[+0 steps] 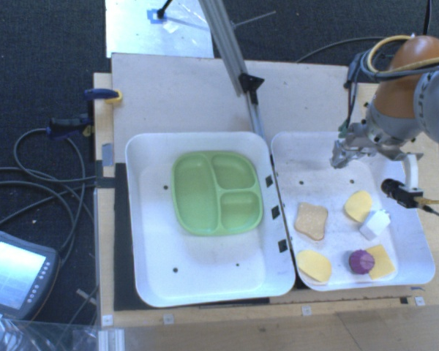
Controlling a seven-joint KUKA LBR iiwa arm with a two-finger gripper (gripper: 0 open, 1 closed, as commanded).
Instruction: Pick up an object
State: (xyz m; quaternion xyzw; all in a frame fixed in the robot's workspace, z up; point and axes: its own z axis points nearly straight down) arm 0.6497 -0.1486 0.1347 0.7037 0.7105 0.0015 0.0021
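Yellow, rounded and flat, a plastic toy piece (314, 266) lies at the front edge of the right-hand shallow white bin (308, 158). Just beside it along that edge are a small purple round toy (361, 261) and a yellow-orange square block (383, 262), which touch each other. Further back sit a tan toast-shaped slice (311, 220), a second yellow rounded piece (358, 205) and a small white block (374, 224); the last two are close together, perhaps touching. All six candidates for the pick are in this bin's front half.

The left-hand white bin (143, 196) holds a pale green divided plastic plate (217, 193), lying flat.

The grey two-finger gripper (347, 154) hangs over the bare back part of the right bin, well apart from every toy. At this size and angle I cannot tell whether it is open or closed, and nothing is visibly held.

I judge this to be the approach step, with no grasp begun. The next move calls for travel toward the bin's front and a descent onto one toy. The toast slice stands most alone; the paired pieces risk a nudge or a double contact.
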